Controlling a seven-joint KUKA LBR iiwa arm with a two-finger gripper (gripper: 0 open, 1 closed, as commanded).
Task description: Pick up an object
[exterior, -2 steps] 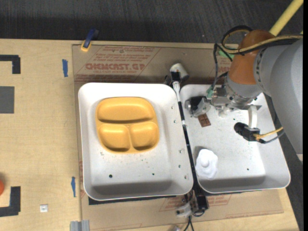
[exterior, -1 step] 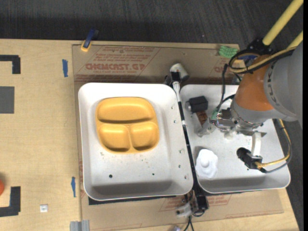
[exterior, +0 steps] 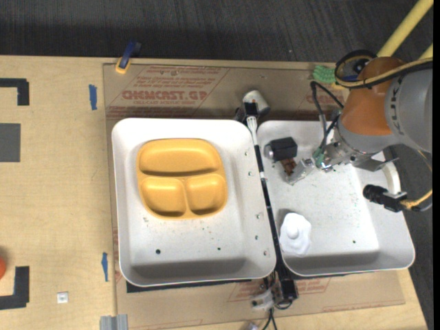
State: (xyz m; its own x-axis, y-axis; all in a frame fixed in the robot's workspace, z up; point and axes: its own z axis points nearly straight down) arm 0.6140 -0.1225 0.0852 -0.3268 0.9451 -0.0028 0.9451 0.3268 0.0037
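A white bottle-like object is lying in the right bin, near that bin's front left corner and close to the wall it shares with the neighbouring bin; it is sitting well apart from the hand. The hand is hanging over the rear left part of the same bin, a dark blocky piece with small brownish and metallic parts below it, and whether it is spread or closed cannot be told from this slanted look down; nothing is visibly sitting in it. The arm is reaching in from the right, its grey body and orange band crossing the rear right corner of the right bin, with dark cables looping around the wrist. A black cylindrical part with a cable is jutting out beside the arm over the bin's right side. In the left bin, a yellow tray with three compartments is resting flat toward the rear and middle, one long compartment at the back and two smaller ones in front. Both bins are sitting side by side, touching along their inner walls, on a brown cardboard sheet printed with reddish lettering, which is lying on the pale wooden surface. Blue tape strips are marking the sheet's left edge.
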